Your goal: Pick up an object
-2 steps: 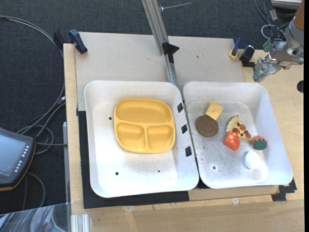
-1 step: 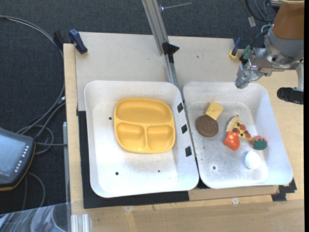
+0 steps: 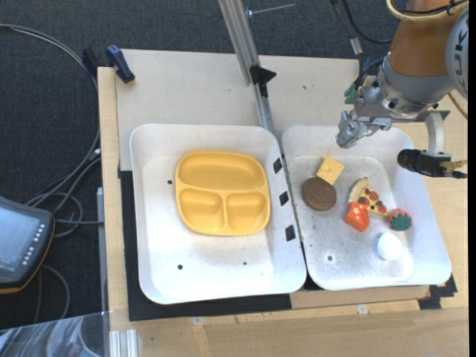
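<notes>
The arm enters from the right; a large grey letter, partly cut off at the frame edge, is printed on its grey housing beside the orange band. No other lettering is legible.

The claw (image 3: 351,135) hangs over the far edge of the right bin (image 3: 424,270). Nothing is seen between its fingers. Whether the fingers stand apart or together cannot be determined from this angle.

Contents of the right bin:
- A yellow block (image 3: 330,171), nearest the claw, at the far left.
- A brown disc (image 3: 319,194), just beside the block on its near side.
- A pizza slice toy (image 3: 367,195), to the right of the disc.
- A red pepper-shaped toy (image 3: 357,216), touching the slice's near end.
- A small red and green piece (image 3: 400,219), near the right wall.
- A white egg-shaped item (image 3: 388,245), nearest the front.

The left bin (image 3: 149,274) contains a yellow compartment tray (image 3: 222,192) with one long section and two short ones. Both bins rest on the desk (image 3: 186,88). A handheld controller (image 3: 18,244) lies at the far left, off the desk.
</notes>
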Controlling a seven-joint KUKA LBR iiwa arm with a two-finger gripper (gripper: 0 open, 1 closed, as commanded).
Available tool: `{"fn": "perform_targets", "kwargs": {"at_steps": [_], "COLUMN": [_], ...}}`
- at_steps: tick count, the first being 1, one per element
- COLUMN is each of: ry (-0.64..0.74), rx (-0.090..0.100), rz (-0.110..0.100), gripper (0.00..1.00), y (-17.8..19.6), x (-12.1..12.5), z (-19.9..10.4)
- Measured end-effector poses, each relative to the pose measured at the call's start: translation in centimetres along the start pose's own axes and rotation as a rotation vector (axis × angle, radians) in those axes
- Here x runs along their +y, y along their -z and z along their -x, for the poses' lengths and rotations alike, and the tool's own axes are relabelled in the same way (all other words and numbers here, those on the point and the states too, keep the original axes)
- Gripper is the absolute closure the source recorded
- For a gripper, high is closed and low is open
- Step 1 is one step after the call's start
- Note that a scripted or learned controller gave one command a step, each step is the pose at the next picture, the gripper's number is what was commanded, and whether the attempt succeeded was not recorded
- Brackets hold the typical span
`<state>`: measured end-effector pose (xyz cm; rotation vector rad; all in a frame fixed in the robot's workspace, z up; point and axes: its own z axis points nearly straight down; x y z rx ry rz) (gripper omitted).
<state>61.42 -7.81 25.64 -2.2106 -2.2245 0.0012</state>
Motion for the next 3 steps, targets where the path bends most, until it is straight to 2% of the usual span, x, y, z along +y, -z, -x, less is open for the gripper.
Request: {"fn": "perform_targets", "kwargs": {"at_steps": [1, 3], "ry": [0.0, 0.0], "rx": [0.0, 0.0], "rz": [0.0, -0.001], "gripper": [1.0, 1.0], "y": [-0.4, -3.0], "x": [-2.3, -4.3], "z": [-5.2, -15.6]}}
